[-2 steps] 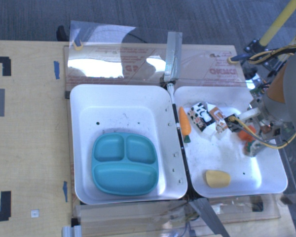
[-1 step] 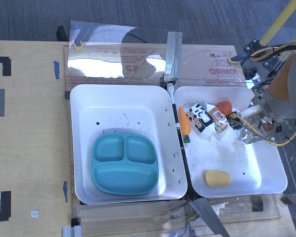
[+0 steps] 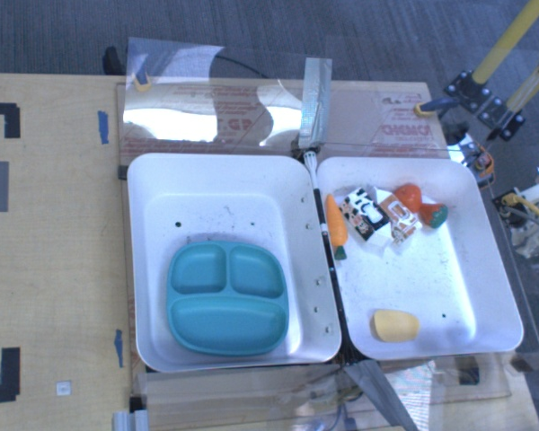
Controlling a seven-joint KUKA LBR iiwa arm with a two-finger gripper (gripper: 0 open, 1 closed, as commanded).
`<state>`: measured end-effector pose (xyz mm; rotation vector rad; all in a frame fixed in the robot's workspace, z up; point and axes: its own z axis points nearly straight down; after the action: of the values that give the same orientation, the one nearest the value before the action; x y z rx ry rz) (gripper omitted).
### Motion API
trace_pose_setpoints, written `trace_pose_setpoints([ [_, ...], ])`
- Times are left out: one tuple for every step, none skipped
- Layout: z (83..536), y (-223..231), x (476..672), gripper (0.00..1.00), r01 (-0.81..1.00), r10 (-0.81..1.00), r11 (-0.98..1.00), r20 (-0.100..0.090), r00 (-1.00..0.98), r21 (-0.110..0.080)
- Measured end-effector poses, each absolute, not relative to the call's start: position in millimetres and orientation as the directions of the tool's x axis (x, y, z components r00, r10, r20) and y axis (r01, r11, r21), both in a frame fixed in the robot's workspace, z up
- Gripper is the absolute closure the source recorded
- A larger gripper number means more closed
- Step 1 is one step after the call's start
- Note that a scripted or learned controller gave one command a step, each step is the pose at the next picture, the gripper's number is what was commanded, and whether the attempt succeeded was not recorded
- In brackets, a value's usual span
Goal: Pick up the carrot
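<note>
**Table, two white bins: carrot lies along left wall of right bin**

Tan table (image 3: 45, 241) with black corner marks and bits of blue tape (image 3: 102, 126); grey carpet beyond the far edge. Two shallow white bins sit side by side, rims touching along the middle. A clear plastic sheet (image 3: 207, 106) stands behind them, glaring in places. Yellow rods (image 3: 519, 21) with black clamps cross the upper right corner.

Left bin (image 3: 153, 196): one teal plate (image 3: 226, 296) with three compartments, in the near half, flat on the floor.

Right bin (image 3: 485, 285):
- Carrot (image 3: 336, 223): small, orange, elongated, smooth-looking. It lies flat, long axis roughly parallel to the bin's left wall and just beside it, in the far half. Green tip at the near end; far end narrower. Nothing rests on it.
- Black-and-white patterned item (image 3: 364, 212): just right of the carrot, near it; contact cannot be judged.
- Small box (image 3: 401, 219), white with red-brown print, right of the patterned item and close against it.
- Red-orange rounded item (image 3: 410, 194) behind the box, with a green piece (image 3: 437, 214) at its right.
- Yellow lump (image 3: 394, 325): alone at the near side, well apart from the carrot and the cluster.

Hand: state cannot be told from this view.
</note>
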<state>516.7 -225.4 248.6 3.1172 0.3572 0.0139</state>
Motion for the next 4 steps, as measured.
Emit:
trace_pose_setpoints([
  [273.4,-223.3,555.4,1.00,0.720,0.720,-0.694,0.000,0.694,0.003],
  [93.4,-206.2,610.8,1.00,0.440,0.440,-0.898,-0.005,0.898,-0.005],
  [183.8,-223.7,603.1,1.00,0.696,0.696,-0.718,0.001,0.718,0.004],
  [323.8,-213.4,628.7,1.00,0.498,0.498,-0.867,0.004,0.867,0.004],
])
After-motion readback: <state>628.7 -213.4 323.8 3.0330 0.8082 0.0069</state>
